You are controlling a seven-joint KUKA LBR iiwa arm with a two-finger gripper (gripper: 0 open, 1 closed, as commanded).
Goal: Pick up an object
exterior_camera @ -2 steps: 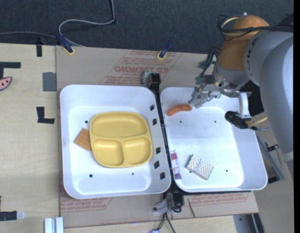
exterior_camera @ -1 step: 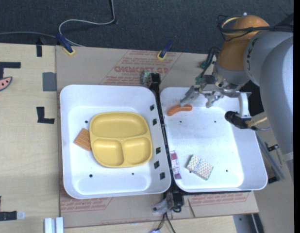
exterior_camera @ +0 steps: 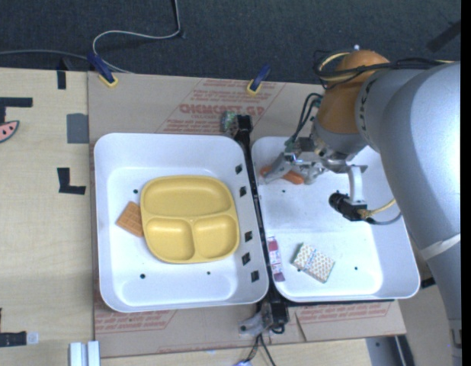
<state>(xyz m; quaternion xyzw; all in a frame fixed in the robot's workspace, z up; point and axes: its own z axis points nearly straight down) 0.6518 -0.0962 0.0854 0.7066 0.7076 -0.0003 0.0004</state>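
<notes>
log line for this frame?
pincer low in right bin far corner, at orange item | grasp unconfirmed | yellow tray in left bin

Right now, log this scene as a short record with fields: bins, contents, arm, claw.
left bin: yellow divided plate, with an orange flat piece tucked at its left edge
right bin: patterned packet near the front, small orange item at the back left
arm: reaches in from the right, over the right bin
claw: low over the small orange item; grip unclear
</notes>
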